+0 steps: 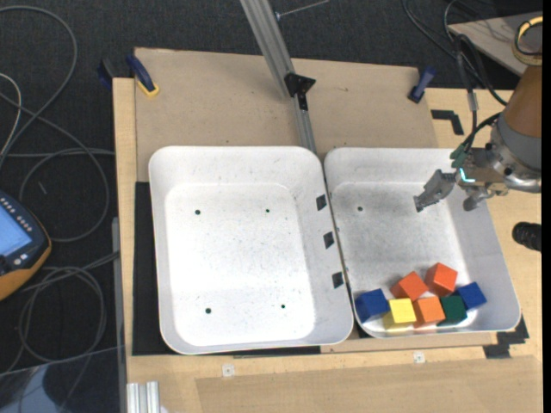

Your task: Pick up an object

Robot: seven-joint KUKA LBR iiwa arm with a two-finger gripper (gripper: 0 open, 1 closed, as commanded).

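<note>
Where blocks cluster: right bin.

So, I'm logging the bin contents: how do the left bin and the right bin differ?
The right bin has coloured blocks piled in its near corner; the left bin shows bare floor with four small dark dots. The pincer hangs over the right bin, away from the left bin. The right bin's floor looks greyer and more scuffed than the left bin's. Both are shallow, white, with rounded corners, side by side.
</note>
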